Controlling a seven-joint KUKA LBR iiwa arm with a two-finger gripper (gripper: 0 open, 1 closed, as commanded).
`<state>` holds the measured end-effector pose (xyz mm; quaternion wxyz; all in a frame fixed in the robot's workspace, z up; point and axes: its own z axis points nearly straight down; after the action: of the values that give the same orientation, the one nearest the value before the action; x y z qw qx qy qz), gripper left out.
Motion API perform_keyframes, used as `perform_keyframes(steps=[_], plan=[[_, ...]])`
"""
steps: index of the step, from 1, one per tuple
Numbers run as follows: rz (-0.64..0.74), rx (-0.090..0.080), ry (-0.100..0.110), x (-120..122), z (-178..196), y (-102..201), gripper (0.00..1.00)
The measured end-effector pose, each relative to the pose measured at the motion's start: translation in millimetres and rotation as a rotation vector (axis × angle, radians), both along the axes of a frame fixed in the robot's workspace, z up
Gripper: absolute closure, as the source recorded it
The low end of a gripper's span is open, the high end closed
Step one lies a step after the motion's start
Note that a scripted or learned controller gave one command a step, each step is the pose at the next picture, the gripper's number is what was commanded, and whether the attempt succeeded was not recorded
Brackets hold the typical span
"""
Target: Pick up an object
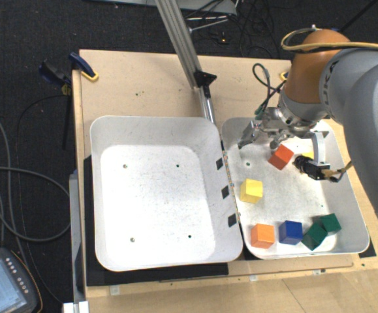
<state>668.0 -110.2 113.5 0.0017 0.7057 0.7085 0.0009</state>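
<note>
My gripper hangs over the far part of the right bin, below the orange band of the arm. A red-orange block sits tilted right under it, touching or very close to the gripper's tip. A yellow block lies a little nearer, toward the bin's left wall. Along the near wall stand an orange block, a blue block and two green blocks.
The left bin lies beside the right one. A slanted metal pole ends at a black clamp by the bins' far junction. A blue hand clamp rests on the bench's far-left corner. Cables hang off the wrist.
</note>
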Motion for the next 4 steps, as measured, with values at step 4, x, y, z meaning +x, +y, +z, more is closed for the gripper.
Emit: perform_keyframes(steps=[4], plan=[[-0.001, -0.001, -0.005, 3.7, 154.6, -2.4, 1.00]])
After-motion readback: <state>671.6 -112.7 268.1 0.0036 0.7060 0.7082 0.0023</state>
